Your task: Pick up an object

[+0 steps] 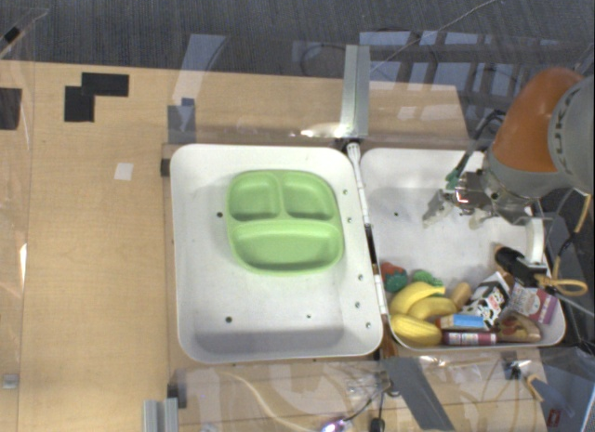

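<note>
Green divided plate point(283, 220) (three compartments) in left bin point(200, 319).

green divided plate point(283, 220) in left bin point(200, 328); gripper point(456, 205) open over right bin point(409, 189); bananas point(420, 307) near corner

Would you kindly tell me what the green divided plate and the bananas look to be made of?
Green divided plate: likely moulded plastic, matte, with uniform colour and soft rounded compartment edges. Bananas: probably plastic toys, given their smooth, even yellow and slight sheen, though real fruit can't be excluded.

arm point(558, 124) cut off at right edge, small toys point(507, 314) jumbled, indistinct
</note>
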{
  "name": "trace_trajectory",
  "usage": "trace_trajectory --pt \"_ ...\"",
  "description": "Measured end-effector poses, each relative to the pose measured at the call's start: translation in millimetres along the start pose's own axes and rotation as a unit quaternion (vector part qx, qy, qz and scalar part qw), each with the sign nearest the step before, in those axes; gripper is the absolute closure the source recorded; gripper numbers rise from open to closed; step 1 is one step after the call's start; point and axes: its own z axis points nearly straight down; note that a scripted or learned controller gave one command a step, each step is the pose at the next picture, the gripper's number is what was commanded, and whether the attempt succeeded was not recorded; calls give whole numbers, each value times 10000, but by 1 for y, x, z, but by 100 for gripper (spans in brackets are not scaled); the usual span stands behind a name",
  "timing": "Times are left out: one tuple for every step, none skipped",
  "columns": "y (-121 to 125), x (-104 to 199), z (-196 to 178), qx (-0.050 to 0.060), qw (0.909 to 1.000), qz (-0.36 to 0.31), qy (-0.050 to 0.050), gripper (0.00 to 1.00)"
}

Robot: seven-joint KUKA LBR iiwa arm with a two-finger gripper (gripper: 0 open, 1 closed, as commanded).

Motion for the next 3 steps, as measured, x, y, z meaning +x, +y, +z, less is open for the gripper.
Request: trace_trajectory --pt "-100 34 22 -45 9994 -334 -5 0" --pt "-98 36 12 -65 9994 -334 15 100" --pt "-67 107 -100 -4 9998 -186 2 100"
